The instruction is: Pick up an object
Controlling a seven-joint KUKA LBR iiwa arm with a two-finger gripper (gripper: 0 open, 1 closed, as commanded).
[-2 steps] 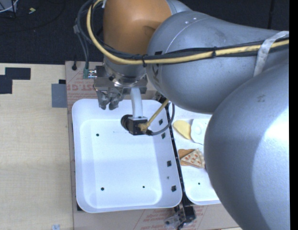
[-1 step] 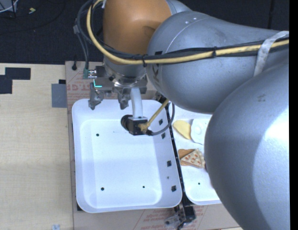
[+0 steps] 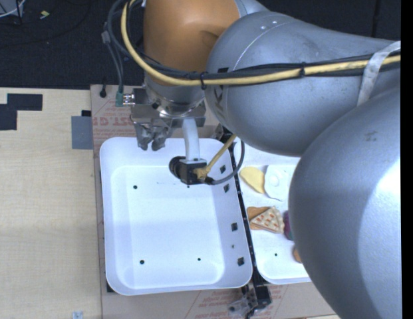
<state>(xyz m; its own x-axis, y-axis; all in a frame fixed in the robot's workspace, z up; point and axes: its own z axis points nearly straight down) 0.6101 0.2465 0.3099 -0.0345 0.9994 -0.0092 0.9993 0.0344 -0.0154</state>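
My gripper (image 3: pixel 151 142) hangs over the back left rim of the left bin (image 3: pixel 120 231). Its two short dark fingers point down, slightly apart, with nothing between them. The graspable objects lie in the right bin (image 3: pixel 276 271), partly hidden under the arm: a yellow wedge (image 3: pixel 253 178), a white piece (image 3: pixel 280 177), a tan and red waffle-like piece (image 3: pixel 265 219), and a small orange item (image 3: pixel 296 252) at the arm's edge. All of them are well to the right of the gripper.
A white post with a black end (image 3: pixel 187 169) and a yellow cable hangs from the wrist over the left bin's back. The big grey arm (image 3: pixel 339 145) covers most of the right bin. A divider with black clips (image 3: pixel 241 231) separates the bins.
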